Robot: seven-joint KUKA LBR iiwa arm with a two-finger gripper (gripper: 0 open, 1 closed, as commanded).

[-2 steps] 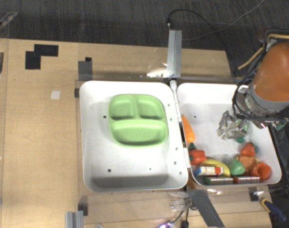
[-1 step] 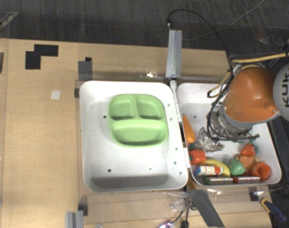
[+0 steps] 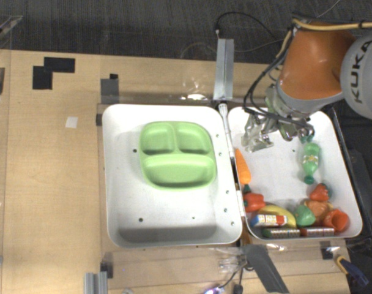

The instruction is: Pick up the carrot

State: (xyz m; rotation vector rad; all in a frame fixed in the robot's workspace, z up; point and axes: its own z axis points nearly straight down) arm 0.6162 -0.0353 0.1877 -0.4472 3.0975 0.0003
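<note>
The carrot [image 3: 241, 168] is a short orange piece lying along the left wall of the right bin [image 3: 278, 164], pointing up and down the view. My gripper [image 3: 257, 139] hangs over the upper left part of that bin, just above and to the right of the carrot. Its metal fingers [image 3: 252, 141] point down and stand apart, with nothing between them. The grey arm with its orange band [image 3: 311, 63] reaches in from the upper right.
A green sectioned plate [image 3: 176, 154] lies in the left bin [image 3: 125, 219]. Along the right bin's bottom and right sides lie a green bottle [image 3: 310, 158], a banana [image 3: 273, 212], red and orange toy foods [image 3: 323, 207] and a dark bar [image 3: 287, 231].
</note>
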